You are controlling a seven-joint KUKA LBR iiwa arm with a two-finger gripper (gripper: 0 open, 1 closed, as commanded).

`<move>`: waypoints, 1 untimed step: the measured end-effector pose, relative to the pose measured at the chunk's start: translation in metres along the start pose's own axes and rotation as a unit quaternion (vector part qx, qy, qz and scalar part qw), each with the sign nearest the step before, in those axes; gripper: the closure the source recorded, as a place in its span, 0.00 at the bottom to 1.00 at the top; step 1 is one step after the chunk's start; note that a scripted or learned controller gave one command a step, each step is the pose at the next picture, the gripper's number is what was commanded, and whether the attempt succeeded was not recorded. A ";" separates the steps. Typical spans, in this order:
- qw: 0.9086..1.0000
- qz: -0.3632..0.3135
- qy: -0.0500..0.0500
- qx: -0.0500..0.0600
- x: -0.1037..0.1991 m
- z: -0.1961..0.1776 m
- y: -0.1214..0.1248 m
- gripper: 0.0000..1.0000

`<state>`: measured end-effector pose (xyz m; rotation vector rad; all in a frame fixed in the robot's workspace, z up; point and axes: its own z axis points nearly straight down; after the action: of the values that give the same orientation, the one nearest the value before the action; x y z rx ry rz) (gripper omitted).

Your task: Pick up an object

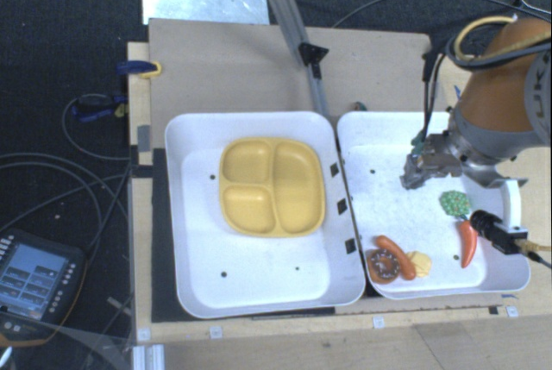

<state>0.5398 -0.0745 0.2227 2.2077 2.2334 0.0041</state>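
A smooth, four-compartment yellow plastic plate point(272, 186) is seen lying flat in the left shallow white bin point(198, 273). In the right shallow white bin point(379, 135), the small toy objects are clustered along the near edge: a glossy red-orange sausage point(396, 255), a brown sprinkled doughnut point(381, 266) touching it, and a pale yellow lumpy piece point(421, 262) just beside. A green bumpy leafy piece point(454, 203) and an orange-red tapered pepper point(467, 242) are found nearer the right wall. The dark metal two-finger gripper point(417, 173) is poised over bare bin floor, apart from every object; whether it is open or closed cannot be told.
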 end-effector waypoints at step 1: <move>1.000 0.000 0.000 -0.001 0.054 -0.009 0.025 1.00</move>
<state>0.5642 -0.0207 0.2321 2.2064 2.2335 0.0074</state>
